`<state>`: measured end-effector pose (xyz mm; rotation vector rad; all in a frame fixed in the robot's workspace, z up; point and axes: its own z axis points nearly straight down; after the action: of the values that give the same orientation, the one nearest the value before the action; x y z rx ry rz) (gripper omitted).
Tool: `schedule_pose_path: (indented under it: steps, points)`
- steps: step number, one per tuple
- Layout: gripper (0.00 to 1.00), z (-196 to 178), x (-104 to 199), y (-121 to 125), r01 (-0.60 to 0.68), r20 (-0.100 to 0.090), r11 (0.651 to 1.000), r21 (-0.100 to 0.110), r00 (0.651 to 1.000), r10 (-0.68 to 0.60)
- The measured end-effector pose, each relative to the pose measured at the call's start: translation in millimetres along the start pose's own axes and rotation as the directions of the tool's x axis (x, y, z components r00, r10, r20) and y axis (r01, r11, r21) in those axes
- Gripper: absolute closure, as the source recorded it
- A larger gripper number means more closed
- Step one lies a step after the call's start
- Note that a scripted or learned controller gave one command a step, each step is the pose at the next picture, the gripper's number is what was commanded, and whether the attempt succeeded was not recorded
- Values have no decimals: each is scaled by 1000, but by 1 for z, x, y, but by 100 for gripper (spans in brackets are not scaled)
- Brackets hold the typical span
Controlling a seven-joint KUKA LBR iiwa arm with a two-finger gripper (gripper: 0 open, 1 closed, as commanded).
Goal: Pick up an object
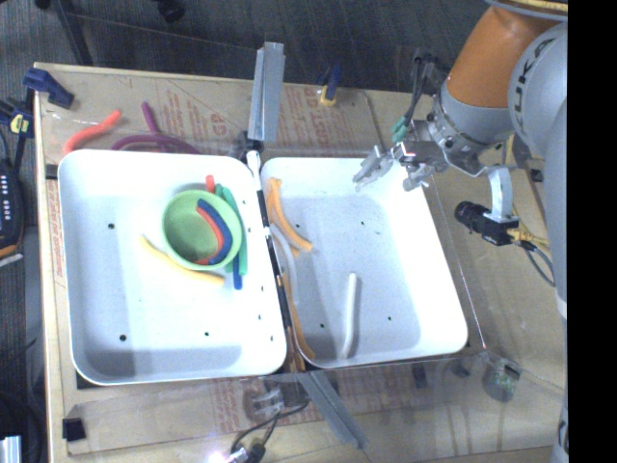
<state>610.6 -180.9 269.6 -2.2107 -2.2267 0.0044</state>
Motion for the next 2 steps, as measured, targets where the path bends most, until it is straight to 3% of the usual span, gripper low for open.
schedule_pose_path:
  steps: [1,2]
  points:
    - [0,43,51,-7,-164,-1,986,1,986,164]
    - [0,172,75,5,-173,7,985,-4,985,173]
